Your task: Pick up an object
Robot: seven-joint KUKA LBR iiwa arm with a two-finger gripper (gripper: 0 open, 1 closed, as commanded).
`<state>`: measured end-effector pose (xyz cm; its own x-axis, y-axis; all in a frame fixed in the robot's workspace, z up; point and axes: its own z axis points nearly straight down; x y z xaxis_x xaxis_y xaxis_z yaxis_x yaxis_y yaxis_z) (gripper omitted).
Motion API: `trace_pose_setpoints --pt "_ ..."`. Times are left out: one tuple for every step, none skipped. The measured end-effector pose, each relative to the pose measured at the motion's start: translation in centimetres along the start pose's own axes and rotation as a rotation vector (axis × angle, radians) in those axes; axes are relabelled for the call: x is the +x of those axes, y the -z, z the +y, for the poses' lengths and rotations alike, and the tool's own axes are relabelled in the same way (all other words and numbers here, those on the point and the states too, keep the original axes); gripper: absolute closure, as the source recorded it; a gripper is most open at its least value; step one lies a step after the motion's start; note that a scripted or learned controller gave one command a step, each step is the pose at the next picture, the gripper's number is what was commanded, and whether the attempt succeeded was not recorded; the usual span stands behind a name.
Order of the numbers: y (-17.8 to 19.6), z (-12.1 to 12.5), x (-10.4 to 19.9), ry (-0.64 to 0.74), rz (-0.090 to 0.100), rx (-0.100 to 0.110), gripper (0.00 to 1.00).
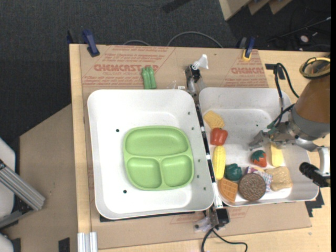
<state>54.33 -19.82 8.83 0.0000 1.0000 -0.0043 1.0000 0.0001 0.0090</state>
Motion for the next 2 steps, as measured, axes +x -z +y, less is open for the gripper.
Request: trace_pose_setpoints --pt "0.1 -3.6 1.7 -0.001 -0.002 -0.002 0.00" --pt "1.1 -3.4 1.6 -0.002 -0.005 -0.007 1.00"
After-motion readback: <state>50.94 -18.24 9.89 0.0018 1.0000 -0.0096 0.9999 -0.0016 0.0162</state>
